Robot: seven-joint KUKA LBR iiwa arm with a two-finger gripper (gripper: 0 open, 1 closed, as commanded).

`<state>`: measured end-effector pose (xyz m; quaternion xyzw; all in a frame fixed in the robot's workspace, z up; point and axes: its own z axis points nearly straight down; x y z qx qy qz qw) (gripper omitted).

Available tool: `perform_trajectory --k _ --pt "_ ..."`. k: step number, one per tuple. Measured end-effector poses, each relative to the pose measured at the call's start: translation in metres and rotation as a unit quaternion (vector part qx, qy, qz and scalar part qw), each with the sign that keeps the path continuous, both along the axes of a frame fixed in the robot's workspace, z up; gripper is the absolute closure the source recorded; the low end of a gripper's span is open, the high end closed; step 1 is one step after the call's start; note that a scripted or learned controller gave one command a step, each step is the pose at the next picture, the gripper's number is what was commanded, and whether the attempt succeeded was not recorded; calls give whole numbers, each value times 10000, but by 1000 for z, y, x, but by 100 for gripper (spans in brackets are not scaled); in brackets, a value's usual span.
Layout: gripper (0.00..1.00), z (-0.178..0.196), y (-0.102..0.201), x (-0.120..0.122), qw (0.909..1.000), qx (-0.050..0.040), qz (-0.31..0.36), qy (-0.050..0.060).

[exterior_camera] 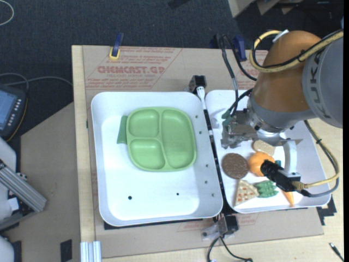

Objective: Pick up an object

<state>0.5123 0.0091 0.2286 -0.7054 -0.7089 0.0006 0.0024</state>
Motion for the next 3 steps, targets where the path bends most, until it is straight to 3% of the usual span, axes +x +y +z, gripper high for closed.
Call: perform_trajectory --k 1,3 --pt "100 6 19 -24 10000 -3 -10 0" --pt "100 -11 8 -27 10000 -10 -30 2"
